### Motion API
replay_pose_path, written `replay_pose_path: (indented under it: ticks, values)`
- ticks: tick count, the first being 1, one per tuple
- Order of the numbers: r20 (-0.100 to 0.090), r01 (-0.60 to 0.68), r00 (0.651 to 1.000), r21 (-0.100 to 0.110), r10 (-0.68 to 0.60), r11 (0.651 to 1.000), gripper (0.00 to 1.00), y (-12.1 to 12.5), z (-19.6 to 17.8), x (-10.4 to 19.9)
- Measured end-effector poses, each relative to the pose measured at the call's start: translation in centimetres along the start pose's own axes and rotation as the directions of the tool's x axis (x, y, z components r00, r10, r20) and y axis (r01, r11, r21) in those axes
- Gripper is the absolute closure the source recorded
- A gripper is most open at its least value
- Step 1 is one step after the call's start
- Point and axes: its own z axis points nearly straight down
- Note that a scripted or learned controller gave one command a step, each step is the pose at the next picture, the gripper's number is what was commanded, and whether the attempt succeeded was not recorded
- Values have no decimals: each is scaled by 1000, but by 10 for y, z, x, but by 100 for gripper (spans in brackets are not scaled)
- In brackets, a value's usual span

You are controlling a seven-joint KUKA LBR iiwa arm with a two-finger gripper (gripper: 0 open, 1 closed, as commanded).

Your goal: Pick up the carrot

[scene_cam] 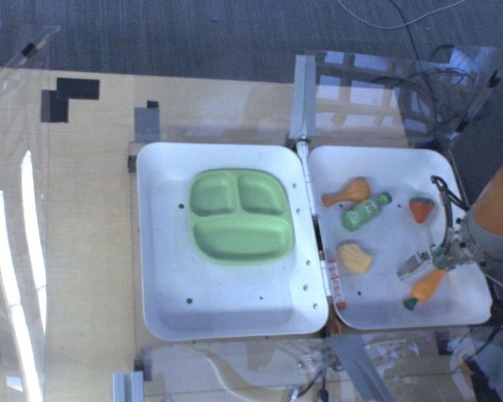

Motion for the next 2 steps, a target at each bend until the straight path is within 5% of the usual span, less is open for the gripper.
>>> replay_pose_path:
  ticks: [1,2]
  values:
    - [2,2,1000,-7,-2,1000,100,3,-12,0]
    - [-2,-330,944,10,330,944,100,10,-93,42]
